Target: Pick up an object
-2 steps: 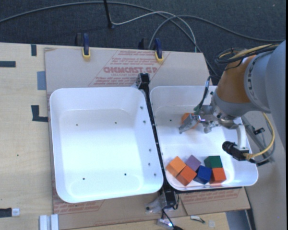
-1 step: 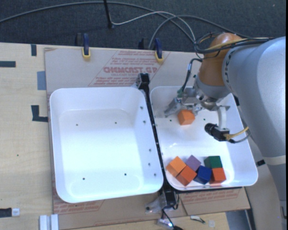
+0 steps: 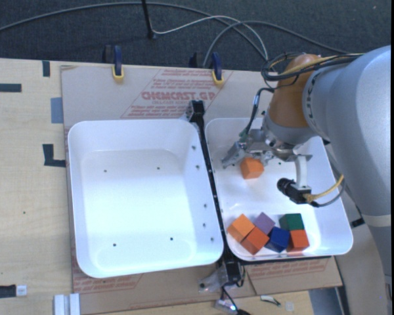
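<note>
In the right bin (image 3: 328,164), an orange block (image 3: 252,168) lies near the upper middle. My gripper (image 3: 247,152) hangs directly over it, its tip at the block's top edge. Whether it touches the block I cannot tell. Along the bin's near wall sits a cluster of blocks: an orange one (image 3: 240,227), a darker orange one (image 3: 254,240), a purple one (image 3: 264,222), a blue one (image 3: 278,239), a green one (image 3: 292,222) and a red-orange one (image 3: 298,240).
The left bin (image 3: 75,176) stands beside the right one, with a black divider (image 3: 207,176) between them. The grey arm (image 3: 361,130) covers the right bin's far right side. A black fitting with a yellow cable (image 3: 295,190) hangs under the wrist.
</note>
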`<action>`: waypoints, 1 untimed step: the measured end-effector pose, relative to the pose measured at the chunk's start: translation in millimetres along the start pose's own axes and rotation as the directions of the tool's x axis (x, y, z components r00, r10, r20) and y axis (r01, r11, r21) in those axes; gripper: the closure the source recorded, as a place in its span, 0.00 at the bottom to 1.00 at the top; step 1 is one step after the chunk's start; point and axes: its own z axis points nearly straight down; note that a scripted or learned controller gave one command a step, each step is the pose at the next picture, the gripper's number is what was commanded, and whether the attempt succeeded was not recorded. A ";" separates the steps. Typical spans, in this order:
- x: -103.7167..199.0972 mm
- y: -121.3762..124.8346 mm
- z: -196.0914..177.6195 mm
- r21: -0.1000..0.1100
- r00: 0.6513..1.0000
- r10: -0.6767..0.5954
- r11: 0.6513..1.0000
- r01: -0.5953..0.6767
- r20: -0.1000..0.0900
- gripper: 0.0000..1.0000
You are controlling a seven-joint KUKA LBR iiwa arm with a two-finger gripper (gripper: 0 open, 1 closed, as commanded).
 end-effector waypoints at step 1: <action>-1.5 0.3 -10.4 -0.001 1.000 0.002 1.000 -0.002 0.001 1.00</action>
